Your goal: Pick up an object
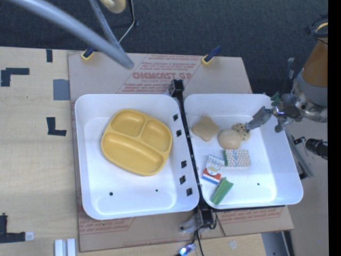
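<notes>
Two white bins (85, 159): one yellow divided plate (137, 141) in the left, six small objects (205, 128) (mixed kinds) in the right.

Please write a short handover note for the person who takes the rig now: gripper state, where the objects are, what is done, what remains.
Gripper: over the right bin's far right part, near the spotted piece; nothing seen between its fingers.
Right bin: tan square, round beige object, dotted card, small box, green piece.
Left bin: yellow divided plate.
Done: nothing picked up yet.
Left: grasp one object and lift it.
</notes>
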Controlling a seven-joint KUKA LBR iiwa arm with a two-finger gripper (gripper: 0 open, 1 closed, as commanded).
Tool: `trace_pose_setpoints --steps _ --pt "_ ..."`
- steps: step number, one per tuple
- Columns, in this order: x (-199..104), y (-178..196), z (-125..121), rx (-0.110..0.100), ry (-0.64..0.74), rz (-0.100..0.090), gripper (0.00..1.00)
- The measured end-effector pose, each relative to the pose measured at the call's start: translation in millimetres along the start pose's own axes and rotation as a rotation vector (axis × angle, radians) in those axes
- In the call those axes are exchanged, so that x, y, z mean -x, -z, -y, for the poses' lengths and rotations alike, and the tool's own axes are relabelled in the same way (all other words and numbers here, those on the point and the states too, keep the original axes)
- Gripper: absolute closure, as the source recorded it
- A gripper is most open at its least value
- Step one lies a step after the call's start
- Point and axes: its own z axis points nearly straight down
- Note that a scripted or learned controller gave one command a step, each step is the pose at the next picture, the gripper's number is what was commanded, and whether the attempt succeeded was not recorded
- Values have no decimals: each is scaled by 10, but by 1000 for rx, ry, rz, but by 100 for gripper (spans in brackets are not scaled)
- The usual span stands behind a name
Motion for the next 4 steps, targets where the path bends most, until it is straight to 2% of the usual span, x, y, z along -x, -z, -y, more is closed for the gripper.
trace_pose_setpoints --steps 1,4 --pt "-5 71 -24 12 4 3 0" --pt "-237 -1412 83 10 4 4 0"
